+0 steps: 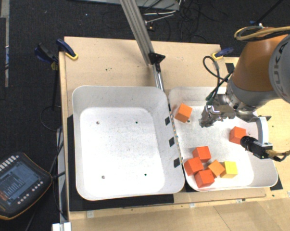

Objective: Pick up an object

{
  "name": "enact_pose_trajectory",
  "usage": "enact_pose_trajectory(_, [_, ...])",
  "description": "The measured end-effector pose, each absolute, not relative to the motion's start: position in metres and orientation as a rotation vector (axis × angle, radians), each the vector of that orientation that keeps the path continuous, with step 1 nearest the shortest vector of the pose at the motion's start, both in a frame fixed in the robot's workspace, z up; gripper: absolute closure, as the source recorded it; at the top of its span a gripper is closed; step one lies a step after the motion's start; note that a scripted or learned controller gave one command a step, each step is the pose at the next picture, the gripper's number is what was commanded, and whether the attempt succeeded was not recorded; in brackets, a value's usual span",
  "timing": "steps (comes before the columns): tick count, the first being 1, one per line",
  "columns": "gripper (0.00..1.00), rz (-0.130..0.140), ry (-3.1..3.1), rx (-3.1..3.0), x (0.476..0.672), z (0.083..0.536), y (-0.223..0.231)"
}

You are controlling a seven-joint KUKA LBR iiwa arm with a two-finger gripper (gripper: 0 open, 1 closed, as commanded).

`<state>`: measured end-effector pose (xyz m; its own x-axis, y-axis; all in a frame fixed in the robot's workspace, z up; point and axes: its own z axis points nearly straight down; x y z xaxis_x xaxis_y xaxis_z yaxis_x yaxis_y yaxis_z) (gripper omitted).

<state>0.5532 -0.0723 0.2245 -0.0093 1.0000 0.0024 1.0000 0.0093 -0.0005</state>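
Observation:
Several blocks lie in the right bin (pixel 267 179). An orange cube (pixel 183 113) sits near the bin's upper left. A red-orange cube (pixel 237 135) lies at the right. A cluster at the front holds red blocks (pixel 198 165), an orange block (pixel 216 168) and a yellow block (pixel 230 168). My gripper (pixel 206 119) hangs over the bin's upper middle, a little right of the orange cube and apart from it. No block shows between its tips.
The left bin (pixel 118 141) is a wide white tray beside the right one. A metal pole (pixel 137 25) slants down to the bins' shared edge. A teach pendant (pixel 15 184) lies off the bench at the lower left. Clamps (pixel 63 49) grip the board's far corners.

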Motion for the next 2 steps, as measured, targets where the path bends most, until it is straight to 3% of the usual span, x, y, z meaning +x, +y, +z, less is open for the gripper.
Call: enact_pose_trajectory(2, [1.0,-0.002,-2.23,-2.211,0.572,0.212,0.032])
